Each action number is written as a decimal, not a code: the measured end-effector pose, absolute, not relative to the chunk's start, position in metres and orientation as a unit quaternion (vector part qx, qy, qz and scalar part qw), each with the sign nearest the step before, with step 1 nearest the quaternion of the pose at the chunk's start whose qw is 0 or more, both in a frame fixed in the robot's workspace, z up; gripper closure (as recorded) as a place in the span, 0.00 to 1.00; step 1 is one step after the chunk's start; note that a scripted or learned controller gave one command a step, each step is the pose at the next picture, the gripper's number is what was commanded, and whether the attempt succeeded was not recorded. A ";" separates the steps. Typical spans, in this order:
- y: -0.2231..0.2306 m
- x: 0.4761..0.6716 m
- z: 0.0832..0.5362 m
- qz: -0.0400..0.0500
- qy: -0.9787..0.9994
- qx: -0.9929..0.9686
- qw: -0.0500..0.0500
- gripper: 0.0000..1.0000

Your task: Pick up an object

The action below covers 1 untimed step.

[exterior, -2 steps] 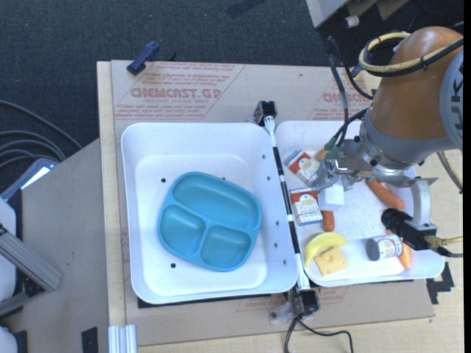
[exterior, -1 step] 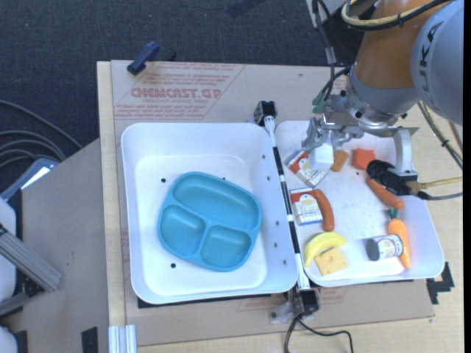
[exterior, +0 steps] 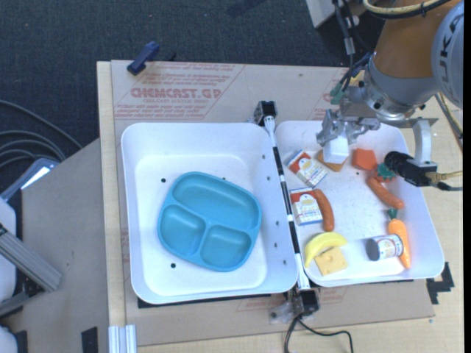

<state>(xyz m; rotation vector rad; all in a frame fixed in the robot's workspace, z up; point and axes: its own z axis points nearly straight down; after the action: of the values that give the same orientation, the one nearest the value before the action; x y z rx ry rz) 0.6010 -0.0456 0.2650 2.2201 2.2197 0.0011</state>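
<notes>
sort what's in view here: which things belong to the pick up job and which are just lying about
In the job: gripper, white block at its fingers, right bin with banana, sausage, carrot, bottle.

Lying about: blue tray, left bin, blue clamp.

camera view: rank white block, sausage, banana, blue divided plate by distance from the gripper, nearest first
1. white block: right at the gripper, top of the right bin.
2. sausage: mid right bin, below the gripper.
3. banana: lower right bin, beside the cheese wedge.
4. blue divided plate: in the left bin, farthest.
</notes>
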 end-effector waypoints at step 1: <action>-0.034 0.559 0.266 -0.001 0.707 0.707 -0.001 1.00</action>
<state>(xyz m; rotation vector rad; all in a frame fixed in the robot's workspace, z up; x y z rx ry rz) 0.5588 -0.0337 0.2660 2.2236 2.2228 -0.0024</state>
